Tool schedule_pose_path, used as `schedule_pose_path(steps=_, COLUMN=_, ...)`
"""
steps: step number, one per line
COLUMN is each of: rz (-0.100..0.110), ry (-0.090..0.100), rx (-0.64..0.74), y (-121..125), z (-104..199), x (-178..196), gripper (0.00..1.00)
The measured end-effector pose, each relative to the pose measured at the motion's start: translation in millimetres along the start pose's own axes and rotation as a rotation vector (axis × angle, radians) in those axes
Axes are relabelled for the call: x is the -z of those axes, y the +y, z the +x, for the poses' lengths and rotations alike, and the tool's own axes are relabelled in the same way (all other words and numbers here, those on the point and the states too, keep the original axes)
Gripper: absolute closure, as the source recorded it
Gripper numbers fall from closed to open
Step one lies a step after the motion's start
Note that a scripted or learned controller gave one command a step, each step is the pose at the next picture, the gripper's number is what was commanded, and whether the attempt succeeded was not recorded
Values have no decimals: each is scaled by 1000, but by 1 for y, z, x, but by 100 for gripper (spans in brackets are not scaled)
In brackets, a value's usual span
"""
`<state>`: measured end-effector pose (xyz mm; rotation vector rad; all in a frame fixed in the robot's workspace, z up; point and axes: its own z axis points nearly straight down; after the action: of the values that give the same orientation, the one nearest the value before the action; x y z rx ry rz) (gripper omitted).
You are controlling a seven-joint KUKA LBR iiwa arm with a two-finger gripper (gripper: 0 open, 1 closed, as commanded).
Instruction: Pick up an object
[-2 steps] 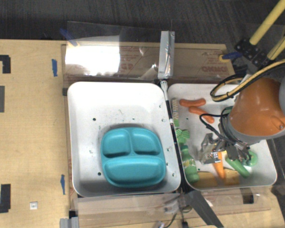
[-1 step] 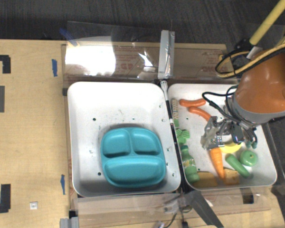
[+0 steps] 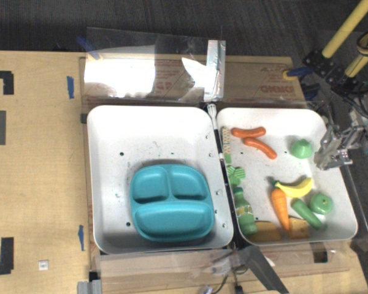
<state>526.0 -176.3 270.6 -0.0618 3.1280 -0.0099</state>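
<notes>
open floor in right bin (image 3: 349, 225) between sausages (image 3: 253, 138) and banana (image 3: 296, 187)

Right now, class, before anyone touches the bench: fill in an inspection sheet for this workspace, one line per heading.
Surface: two shallow white bins, left bin and right bin, side by side on a tan cardboard bench top.
Job's things: right bin holds two orange toy sausages, a light green round toy, a yellow toy banana, an orange toy carrot, a green toy apple and small green toy pieces along its left wall.
Clutter: teal plastic divided plate in left bin.
Grippers: metal claw over right bin's right edge; open or shut cannot be told.
Cables: dark cables at right.
Surroundings: clear plastic sheet behind bins; blue tape marks.
</notes>
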Motion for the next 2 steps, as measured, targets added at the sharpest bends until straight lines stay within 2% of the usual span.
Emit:
schedule_pose_path(steps=1, rz=-5, ry=6, rx=7, y=4, z=0, x=-3, gripper=0)
schedule_pose_path(steps=2, rz=-4, ry=2, rx=-74, y=13, z=8, x=-173, gripper=0)
